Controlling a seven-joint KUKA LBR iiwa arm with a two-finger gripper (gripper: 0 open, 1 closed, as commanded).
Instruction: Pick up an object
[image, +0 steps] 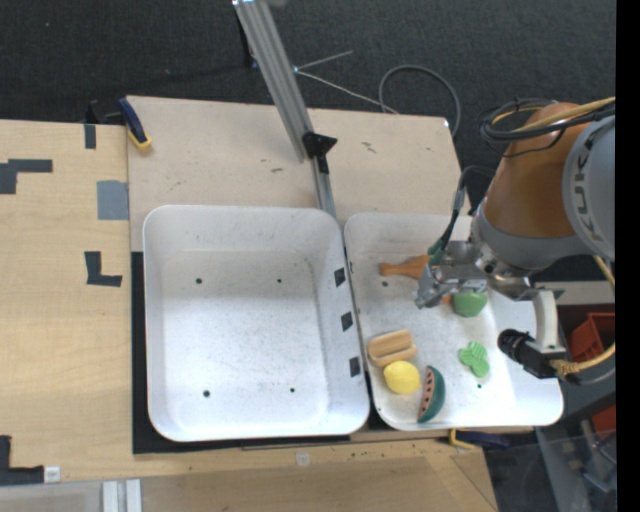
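My gripper (440, 288) hangs low over the right bin (520, 400), near its middle. An orange carrot-shaped toy (402, 267) lies just to its left, and a green round toy (468, 301) sits right beside it on the right. Lower in the same bin lie a hot-dog bun toy (391, 347), a yellow lemon (401, 377), a watermelon slice (430, 394) and a small green leafy piece (474, 358). Nothing shows between the fingers.
The left bin (240, 320) stands beside the right one, sharing a raised rim down the middle. A slanted metal pole (285, 90) crosses the bench behind the bins. A black camera part (520, 350) juts from the arm over the right bin's edge.
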